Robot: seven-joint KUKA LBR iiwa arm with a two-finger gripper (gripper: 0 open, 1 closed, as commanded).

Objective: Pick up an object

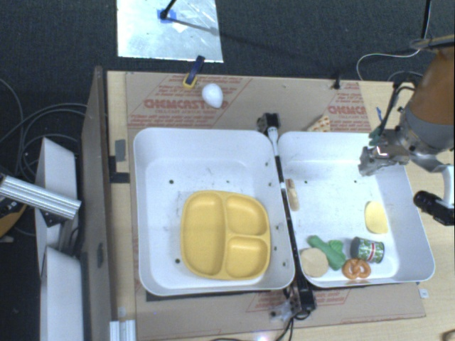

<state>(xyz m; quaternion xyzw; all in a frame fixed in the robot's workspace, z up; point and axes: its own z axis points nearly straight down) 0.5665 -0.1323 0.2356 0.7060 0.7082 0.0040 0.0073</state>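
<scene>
Gripper hangs over far right corner of right bin, apart from all objects; whether open or closed, cannot tell. Likely targets clustered along near wall: yellow piece, can, pretzel, green toy, cookie. Yellow tray fills left bin. Arm cut off at right.

Even, diffuse light falls from overhead, bright enough that the two white bins wash out nearly featureless. Shadows are soft and short, pooling faintly under the yellow tray. A foil sheet glares mildly (its creases catch patchy highlights). The dark floor looks grainy, and fine detail is soft throughout.
</scene>
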